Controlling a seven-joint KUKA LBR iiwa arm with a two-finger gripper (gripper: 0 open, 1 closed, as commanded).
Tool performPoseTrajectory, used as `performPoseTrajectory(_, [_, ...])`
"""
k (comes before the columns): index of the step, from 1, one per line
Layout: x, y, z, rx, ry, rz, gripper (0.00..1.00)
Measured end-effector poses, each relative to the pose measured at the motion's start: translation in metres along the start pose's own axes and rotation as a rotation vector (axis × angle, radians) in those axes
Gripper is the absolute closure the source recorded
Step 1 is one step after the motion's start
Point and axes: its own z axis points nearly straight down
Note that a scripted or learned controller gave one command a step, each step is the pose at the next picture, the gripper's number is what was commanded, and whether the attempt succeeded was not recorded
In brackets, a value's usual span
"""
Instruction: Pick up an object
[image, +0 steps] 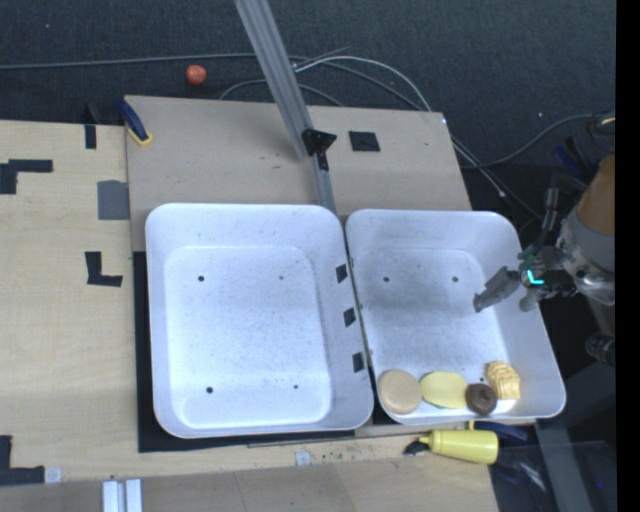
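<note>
Along the near wall of the right bin (430, 240) lie several small objects: a tan round piece (400, 392), a pale yellow oval (443, 389), a dark brown ring (481, 399) and a yellow ridged piece (503, 380). My gripper (503, 293) hangs over the right side of that bin, near its right rim, well above and behind those objects. Nothing is visibly held in it. The grey arm with its orange band (600, 205) comes in from the right edge.
The left bin (240, 320) sits beside the right one. A yellow tool with a black tip (462, 444) lies on the bench just outside the right bin's near rim. A slanted metal bar (285, 80) rises behind the bins.
</note>
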Motion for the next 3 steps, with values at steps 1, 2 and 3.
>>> performPoseTrajectory(1, [0.000, 0.000, 0.000, 0.000, 0.000, 0.000, 0.00])
performPoseTrajectory(2, [0.003, -0.001, 0.063, 0.006, 0.001, 0.000, 0.00])
performPoseTrajectory(3, [0.005, 0.002, 0.125, 0.006, 0.001, 0.000, 0.00])
